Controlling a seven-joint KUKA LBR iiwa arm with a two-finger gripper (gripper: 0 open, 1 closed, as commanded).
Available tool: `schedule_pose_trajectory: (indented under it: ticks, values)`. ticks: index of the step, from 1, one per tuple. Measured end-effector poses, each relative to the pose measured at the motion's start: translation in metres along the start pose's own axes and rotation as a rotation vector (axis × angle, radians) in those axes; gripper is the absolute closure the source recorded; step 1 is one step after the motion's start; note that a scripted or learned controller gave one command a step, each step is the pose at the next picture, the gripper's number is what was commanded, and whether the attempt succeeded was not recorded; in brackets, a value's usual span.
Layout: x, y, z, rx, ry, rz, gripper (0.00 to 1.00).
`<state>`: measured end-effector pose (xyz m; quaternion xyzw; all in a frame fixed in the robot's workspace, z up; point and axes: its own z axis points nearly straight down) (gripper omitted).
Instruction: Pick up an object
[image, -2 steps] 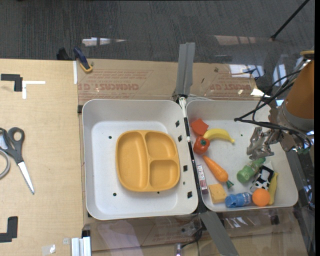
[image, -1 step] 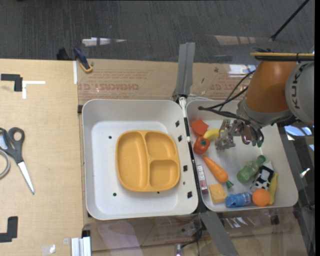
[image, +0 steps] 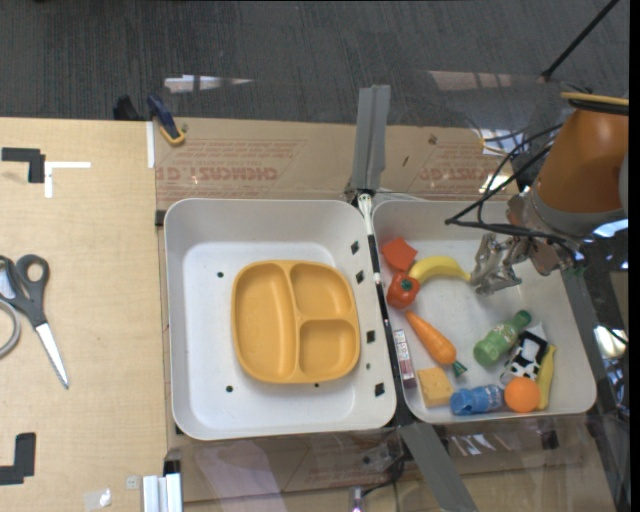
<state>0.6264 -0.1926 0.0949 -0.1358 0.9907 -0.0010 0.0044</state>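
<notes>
Hovering with nothing between spread fingers, gripper (image: 497, 272) just right of banana (image: 438, 268), its curved length running left-right, tip nearest the fingertips.

Orange-banded grey arm (image: 590, 160), metallic gripper (image: 495, 272), black cables

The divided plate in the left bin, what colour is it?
Yellow-orange all over; the plate shows plainly in the overhead camera view.

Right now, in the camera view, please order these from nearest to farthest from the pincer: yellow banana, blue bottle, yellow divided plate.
1. Yellow banana, just left of the pincer.
2. Blue bottle, right bin's near edge.
3. Yellow divided plate, left bin.
</notes>
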Motion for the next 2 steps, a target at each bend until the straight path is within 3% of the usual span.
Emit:
schedule_pose_trajectory:
  ticks: [1,2]
  values:
    - [0.000,0.000,0.000,0.000,0.000,0.000,0.00]
    - [0.118,0.003,0.001,-0.002,0.004,0.146,0.00]
